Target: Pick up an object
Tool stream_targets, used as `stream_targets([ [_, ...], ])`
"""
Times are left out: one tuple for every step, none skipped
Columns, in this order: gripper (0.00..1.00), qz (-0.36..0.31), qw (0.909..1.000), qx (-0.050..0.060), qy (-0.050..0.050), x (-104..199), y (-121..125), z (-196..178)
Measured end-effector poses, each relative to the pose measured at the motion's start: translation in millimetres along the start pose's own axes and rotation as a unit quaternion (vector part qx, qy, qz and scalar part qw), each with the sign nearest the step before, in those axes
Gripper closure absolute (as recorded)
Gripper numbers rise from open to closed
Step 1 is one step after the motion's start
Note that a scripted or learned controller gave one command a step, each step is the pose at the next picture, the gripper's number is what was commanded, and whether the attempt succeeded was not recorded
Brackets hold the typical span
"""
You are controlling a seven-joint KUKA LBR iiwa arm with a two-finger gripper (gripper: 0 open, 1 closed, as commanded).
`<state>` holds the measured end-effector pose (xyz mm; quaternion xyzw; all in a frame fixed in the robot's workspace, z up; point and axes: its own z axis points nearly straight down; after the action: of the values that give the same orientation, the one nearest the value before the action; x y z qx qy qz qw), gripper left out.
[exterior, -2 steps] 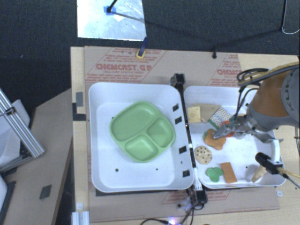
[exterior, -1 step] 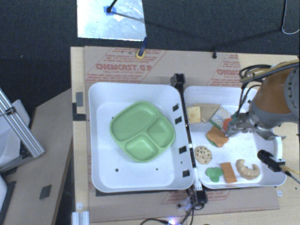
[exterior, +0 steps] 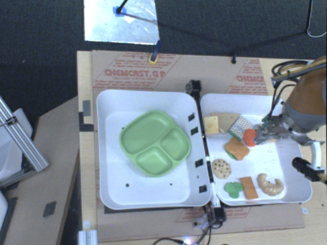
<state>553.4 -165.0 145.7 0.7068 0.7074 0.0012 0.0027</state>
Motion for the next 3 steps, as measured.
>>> stream_targets([
  [1.0,-0.001,1.0,-0.001,0.0,-10,4,-59],
  [1.0,-0.001,1.0,0.001,0.001,-11,5,-80],
  [1.0,-0.005,1.0,0.002,0.002,43,20,-71],
])
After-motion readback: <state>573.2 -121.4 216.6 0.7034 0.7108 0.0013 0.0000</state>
